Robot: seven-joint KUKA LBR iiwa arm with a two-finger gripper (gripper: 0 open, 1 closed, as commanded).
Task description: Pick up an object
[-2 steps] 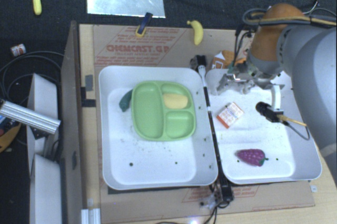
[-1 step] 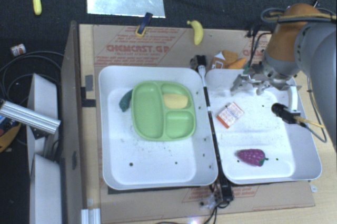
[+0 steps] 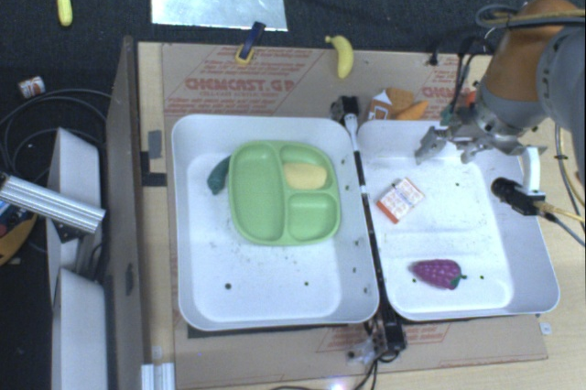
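Two targets lie below my claw [image 3: 452, 147], whose fingers are spread and empty: a light, stiff carton [image 3: 400, 200], nearest, best pinched across its narrow sides, and rubbery grapes [image 3: 437, 273] farther off.

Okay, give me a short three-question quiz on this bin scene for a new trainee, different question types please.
1. True or false: the purple grapes lie in the same bin as the green divided plate.
2. Which bin does the gripper hang over? A. The left bin. B. The right bin.
3. Fill in: the yellow item sits in the plate's upper ____ compartment.

Key
1. False; the grapes lie in the right bin, the plate in the left.
2. B, above its far edge, beyond the small orange and white box.
3. Right.
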